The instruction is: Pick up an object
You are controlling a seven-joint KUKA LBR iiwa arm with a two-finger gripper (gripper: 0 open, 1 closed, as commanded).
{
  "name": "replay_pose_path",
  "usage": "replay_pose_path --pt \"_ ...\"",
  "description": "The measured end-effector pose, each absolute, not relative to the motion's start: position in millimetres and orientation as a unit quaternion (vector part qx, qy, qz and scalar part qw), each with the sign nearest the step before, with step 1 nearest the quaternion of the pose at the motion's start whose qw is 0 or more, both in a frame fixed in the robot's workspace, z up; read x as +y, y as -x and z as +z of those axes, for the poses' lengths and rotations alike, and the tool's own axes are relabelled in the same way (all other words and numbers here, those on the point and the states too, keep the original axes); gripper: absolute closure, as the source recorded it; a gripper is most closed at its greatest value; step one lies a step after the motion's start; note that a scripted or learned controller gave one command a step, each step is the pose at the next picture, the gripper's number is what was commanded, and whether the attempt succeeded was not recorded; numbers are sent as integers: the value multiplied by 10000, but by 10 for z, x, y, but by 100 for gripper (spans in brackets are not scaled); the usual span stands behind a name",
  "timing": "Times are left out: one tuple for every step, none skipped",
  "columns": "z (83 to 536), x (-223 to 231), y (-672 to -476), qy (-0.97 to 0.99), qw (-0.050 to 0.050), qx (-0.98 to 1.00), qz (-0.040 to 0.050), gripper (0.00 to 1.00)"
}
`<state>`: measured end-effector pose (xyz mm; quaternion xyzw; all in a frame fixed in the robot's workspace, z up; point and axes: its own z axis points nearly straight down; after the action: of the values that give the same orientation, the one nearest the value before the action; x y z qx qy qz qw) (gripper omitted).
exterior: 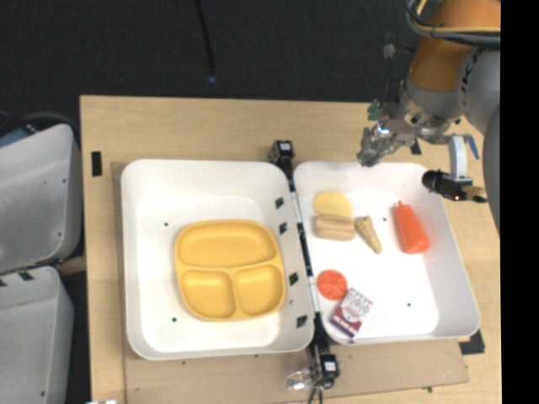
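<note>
Step judged: approach, nothing held yet. Best target likely orange bottle [412, 227], lying alone right of centre in right bin [438, 305]; descend centred, jaws across narrow width. Gripper [372, 151] hovered over bin's upper rim, upper right of frame; jaw state could not be told. Arm [446, 49] reached from upper right, wrist pointing down-left.

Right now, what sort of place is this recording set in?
Probably a robot lab grasping bench: two shallow white bins side by side, toy food like the orange bottle, and a grey-and-orange arm's gripper above.
</note>
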<state>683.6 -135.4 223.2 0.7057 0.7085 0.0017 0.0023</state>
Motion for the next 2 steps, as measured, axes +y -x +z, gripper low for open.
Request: replay_pose_path --pt "2533 -1367 -6844 -7050 20 7092 14 100" --pt "2537 -1004 -6660 -7058 4 7084 -2 100"
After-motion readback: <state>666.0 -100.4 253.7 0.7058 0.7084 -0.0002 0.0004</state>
